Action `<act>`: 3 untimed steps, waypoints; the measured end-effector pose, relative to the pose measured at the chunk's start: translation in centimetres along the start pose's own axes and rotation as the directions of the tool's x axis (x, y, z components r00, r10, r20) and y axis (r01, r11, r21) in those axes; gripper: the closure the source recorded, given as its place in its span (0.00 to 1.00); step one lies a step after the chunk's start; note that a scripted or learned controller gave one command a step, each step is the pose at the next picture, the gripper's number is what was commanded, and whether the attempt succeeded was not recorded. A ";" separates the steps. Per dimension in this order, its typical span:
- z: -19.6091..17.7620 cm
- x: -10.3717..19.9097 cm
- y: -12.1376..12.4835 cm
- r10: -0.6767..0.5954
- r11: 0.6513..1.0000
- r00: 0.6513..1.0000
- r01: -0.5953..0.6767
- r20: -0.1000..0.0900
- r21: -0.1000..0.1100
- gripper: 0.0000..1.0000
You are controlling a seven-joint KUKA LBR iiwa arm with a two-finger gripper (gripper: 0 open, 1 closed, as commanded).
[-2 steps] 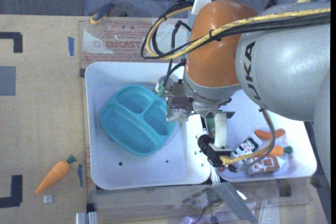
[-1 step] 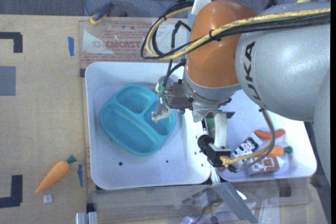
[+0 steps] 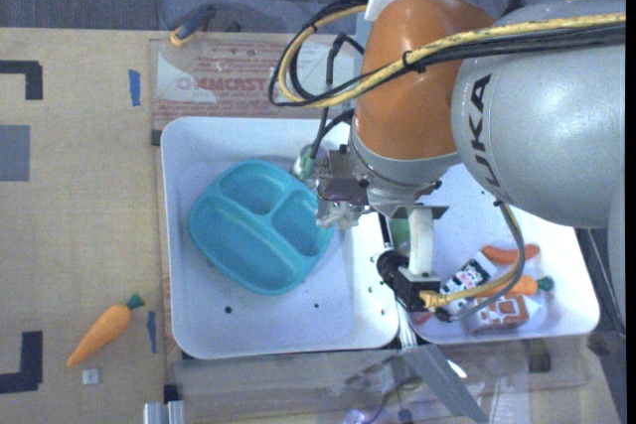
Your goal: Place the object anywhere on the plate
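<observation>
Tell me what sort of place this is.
Probably a robotics lab test bench: a KUKA arm reaches over two white bins, with toy items like a carrot and a blue plate.

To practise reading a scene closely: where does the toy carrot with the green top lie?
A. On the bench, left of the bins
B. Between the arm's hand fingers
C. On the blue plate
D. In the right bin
A: the toy carrot lies on the tan bench, outside the left bin that holds the blue divided plate.
</observation>
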State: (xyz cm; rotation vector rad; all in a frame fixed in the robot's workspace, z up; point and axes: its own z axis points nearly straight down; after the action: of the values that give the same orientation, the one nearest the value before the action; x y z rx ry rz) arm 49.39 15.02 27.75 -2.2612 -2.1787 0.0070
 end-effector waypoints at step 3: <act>0.0 0.0 0.0 0.000 1.000 1.000 0.000 0.000 0.000 0.00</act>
State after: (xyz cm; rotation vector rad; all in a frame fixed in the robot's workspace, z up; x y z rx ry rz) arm 49.38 15.05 27.75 -2.2609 -2.1791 0.0074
